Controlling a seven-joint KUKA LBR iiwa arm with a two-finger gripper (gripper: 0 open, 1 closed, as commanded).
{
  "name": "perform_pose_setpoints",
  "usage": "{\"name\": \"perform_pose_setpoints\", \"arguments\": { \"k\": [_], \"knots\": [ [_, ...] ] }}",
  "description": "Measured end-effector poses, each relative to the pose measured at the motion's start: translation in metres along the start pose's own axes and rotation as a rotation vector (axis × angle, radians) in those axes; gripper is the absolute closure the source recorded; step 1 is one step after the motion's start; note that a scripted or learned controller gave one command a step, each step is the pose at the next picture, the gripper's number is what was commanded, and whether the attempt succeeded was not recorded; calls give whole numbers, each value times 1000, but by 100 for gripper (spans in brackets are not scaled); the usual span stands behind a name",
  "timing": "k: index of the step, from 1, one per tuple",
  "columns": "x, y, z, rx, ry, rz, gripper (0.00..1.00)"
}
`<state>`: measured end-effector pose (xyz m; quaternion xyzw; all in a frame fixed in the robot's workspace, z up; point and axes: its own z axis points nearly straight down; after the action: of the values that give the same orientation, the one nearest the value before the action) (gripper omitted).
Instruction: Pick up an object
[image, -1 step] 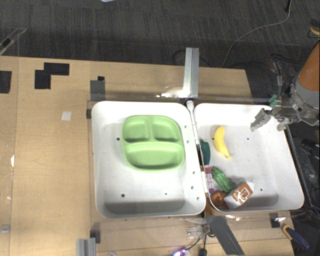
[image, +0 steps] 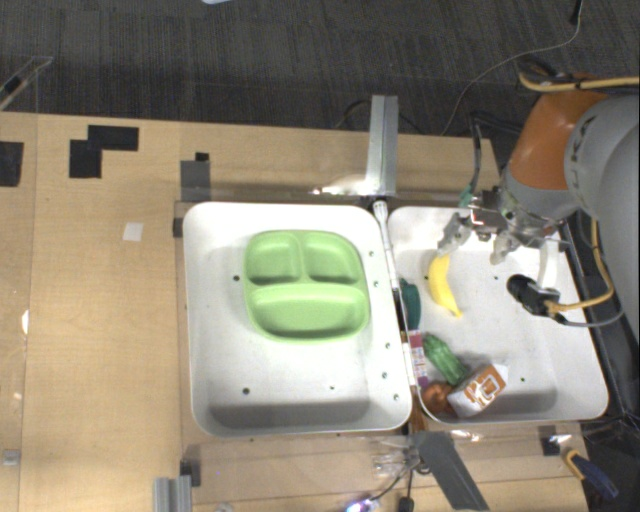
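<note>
Left bin (image: 215, 300): green tray (image: 303, 284) at centre | Right bin (image: 570, 370): banana (image: 441, 285) left of middle; green item (image: 443, 358) and orange-white carton (image: 480, 387) at near-left corner | Gripper (image: 478, 240): fingers spread wide, holding nothing, over far side just right of banana.

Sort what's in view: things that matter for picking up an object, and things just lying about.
For the job: gripper, open above the right bin; banana; green item; orange-and-white carton.

Lying about: left bin; green divided tray.
</note>
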<state>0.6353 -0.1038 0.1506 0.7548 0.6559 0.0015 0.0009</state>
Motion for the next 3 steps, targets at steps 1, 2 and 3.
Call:
{"name": "perform_pose_setpoints", "arguments": {
  "k": [1, 2, 3],
  "knots": [
    [-9, -8, 61, -9, -1, -49, 0],
    [-6, -5, 48, -16, 1, -52, 100],
    [9, -32, 35, 0, 0, -52, 100]
  ]
}}
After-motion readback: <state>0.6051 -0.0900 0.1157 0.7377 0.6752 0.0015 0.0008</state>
